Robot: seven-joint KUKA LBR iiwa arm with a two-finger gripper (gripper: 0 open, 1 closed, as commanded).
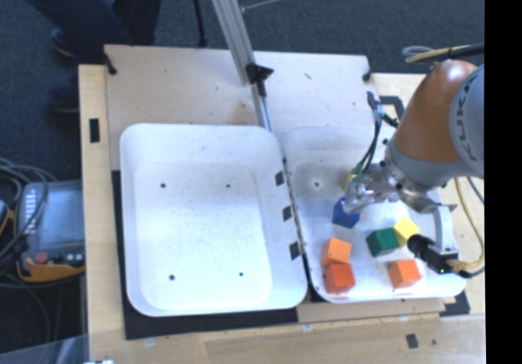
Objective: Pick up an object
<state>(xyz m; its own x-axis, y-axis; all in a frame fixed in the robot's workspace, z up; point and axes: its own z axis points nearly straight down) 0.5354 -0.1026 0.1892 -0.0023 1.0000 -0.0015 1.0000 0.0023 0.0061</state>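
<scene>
The grey arm [436, 130] with its orange band reaches in over the right-hand white bin [314, 150], and its pincer [356, 195] hangs low near the middle of that bin, directly above a blue cube [345, 216]. The metal tip of the pincer meets the cube's upper edge, but the wrist covers the tip, so I cannot tell whether the pincer is spread or closed, nor whether the cube is held. A small patch of yellow-green shows just at the pincer's upper left side; what it belongs to cannot be made out. Toward the near edge of the same bin lie the other blocks: two orange cubes touching one another, one [336, 251] above the other [340, 277], near the bin's near left corner; a dark green cube [382, 241] to their right; a yellow cube [406, 229] just beside the green one; and a third orange cube [404, 273] close to the near right corner. The left-hand white bin [204, 219] sits alongside, its right rim touching the other bin's left rim. Both bins rest on the pale wooden tabletop [188, 85], and a slanted aluminium post [228, 15] rises from the tabletop's far side between the bins.
</scene>
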